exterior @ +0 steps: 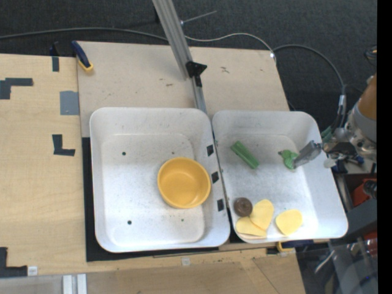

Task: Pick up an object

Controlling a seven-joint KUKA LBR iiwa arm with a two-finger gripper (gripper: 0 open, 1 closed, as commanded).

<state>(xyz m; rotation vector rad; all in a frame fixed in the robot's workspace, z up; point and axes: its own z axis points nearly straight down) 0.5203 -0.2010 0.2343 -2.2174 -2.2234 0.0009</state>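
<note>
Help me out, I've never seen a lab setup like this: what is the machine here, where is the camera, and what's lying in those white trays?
It is a single picture from a fixed camera above a bench, looking down at a slant. The machine is a robot arm reaching in from the right; its two-finger gripper sits over the right bin, touching or right beside a small green object. Whether it actually grips that piece cannot be told. Also in the right bin: a green stick, a small brown round thing and three flat yellow pieces. The left bin holds a yellow bowl. The job is to pick up an object.
</note>
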